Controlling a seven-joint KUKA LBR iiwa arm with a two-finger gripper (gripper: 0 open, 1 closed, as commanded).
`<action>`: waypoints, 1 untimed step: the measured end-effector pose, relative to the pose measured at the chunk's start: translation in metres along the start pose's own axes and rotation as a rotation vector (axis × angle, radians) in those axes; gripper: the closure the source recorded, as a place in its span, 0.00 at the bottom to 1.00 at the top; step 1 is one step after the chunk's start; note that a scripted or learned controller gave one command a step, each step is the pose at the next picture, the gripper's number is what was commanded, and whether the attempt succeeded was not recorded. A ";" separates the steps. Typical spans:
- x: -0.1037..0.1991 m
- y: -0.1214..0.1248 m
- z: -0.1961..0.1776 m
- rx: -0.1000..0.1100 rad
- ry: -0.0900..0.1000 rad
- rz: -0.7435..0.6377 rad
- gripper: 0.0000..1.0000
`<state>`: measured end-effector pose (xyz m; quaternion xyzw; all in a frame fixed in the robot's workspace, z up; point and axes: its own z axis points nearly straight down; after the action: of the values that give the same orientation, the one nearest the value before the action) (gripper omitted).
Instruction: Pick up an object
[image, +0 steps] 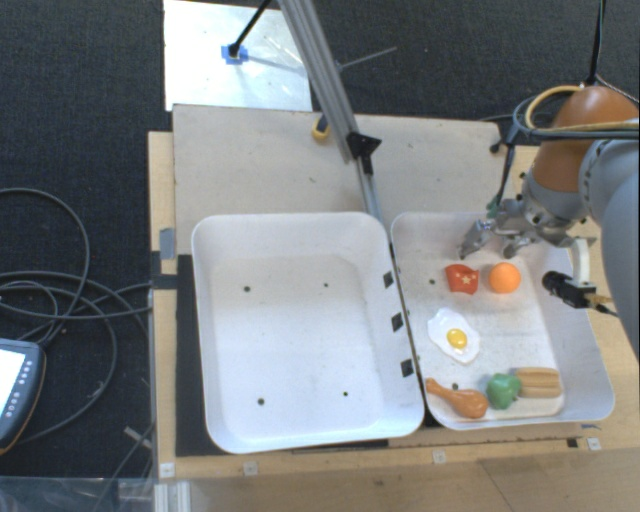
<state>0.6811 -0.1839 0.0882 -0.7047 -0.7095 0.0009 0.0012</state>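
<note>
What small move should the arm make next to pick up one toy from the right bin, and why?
Probably a short descent toward the orange ball. The gripper hangs just above the right bin's far end, nearest the ball and the red toy, and holds nothing. The ball lies apart from its neighbours, so it seems the easiest target.

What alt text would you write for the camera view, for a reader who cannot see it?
A grey robot arm's gripper hangs over the right bin, above toy food: a red piece, an orange, a fried egg, a drumstick, a green piece and a bread roll. The left bin lies beside it.
</note>
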 end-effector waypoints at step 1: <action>-0.001 0.003 -0.016 -0.009 -0.003 -0.003 1.00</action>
<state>0.6838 -0.1845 0.1039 -0.7035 -0.7106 -0.0012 -0.0032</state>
